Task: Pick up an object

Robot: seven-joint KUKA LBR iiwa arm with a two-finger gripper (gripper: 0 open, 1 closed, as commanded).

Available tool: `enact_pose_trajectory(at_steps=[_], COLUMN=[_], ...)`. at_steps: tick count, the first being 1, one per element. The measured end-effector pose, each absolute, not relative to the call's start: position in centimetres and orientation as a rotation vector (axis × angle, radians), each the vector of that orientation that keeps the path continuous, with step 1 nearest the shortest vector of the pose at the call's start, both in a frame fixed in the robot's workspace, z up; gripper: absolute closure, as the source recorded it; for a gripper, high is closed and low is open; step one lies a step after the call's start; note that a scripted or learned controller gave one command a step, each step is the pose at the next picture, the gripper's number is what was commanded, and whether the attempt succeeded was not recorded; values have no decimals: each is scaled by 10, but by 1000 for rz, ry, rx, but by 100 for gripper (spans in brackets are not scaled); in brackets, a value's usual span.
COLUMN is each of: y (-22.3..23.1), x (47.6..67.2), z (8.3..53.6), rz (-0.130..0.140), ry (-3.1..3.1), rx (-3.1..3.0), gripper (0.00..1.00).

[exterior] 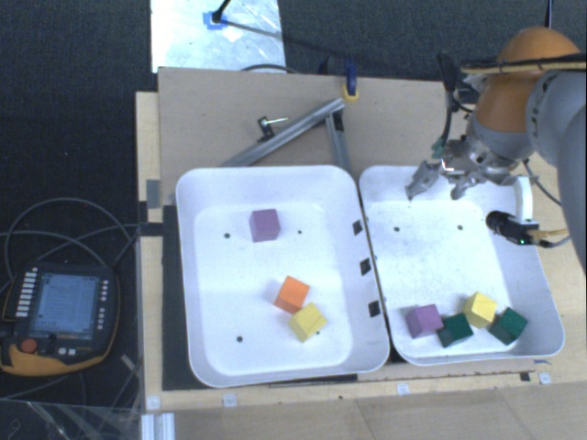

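Observation:
My gripper point(438, 185) hangs above the far edge of the right bin point(459, 246), its two fingers spread apart with nothing between them. Well toward the near edge of that bin lie a purple cube point(424, 319), a dark green cube point(454, 329), a yellow cube point(479, 309) and a second green cube point(508, 324), bunched together. The left bin point(206, 273) holds a purple cube point(264, 225) near its far side, plus an orange cube point(292, 293) touching a yellow cube point(308, 322) near its middle.
The grey arm with its orange band point(514, 108) enters from the upper right. A metal bar point(284, 134) lies on the brown board behind the left bin. A teach pendant point(57, 317) with cables sits to the left of the bench.

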State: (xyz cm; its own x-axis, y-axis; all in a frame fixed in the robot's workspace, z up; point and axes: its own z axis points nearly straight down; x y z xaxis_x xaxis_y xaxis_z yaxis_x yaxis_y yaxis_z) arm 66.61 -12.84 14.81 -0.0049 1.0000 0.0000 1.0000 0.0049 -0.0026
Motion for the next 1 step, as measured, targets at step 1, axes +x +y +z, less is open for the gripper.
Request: enact_pose_trajectory(at_steps=[1], y=[-128], x=[666], z=[96], rz=[3], ry=[-2225], rx=[-2215], gripper=[0])
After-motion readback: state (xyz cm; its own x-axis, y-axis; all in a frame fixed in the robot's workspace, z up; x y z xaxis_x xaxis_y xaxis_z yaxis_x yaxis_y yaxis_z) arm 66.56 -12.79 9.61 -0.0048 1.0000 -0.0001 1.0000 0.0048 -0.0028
